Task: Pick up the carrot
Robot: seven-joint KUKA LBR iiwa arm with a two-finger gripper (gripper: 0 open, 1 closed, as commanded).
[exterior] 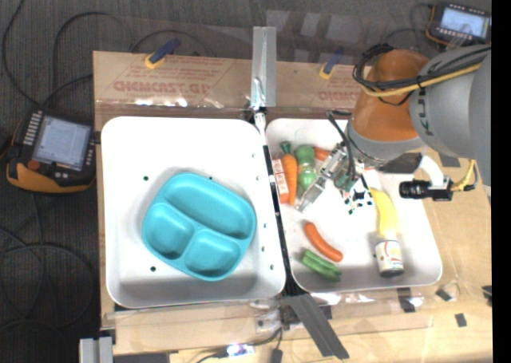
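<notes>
While the bench [200,82] stands on dark carpet [64,2], the gripper [319,182] hangs spread apart beside the carrot [291,178]

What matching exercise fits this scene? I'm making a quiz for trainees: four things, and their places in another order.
Things:
1. carrot
2. teal tray
3. banana
4. sausage

Places:
A. left bin
B. right bin, right side, above the small can
C. right bin, by its left wall
D. right bin, lower middle, above the green vegetable

Pairs: 1-C, 2-A, 3-B, 4-D

carrot [291,177] hemmed by bin wall [271,170], green vegetable [306,154]
</notes>
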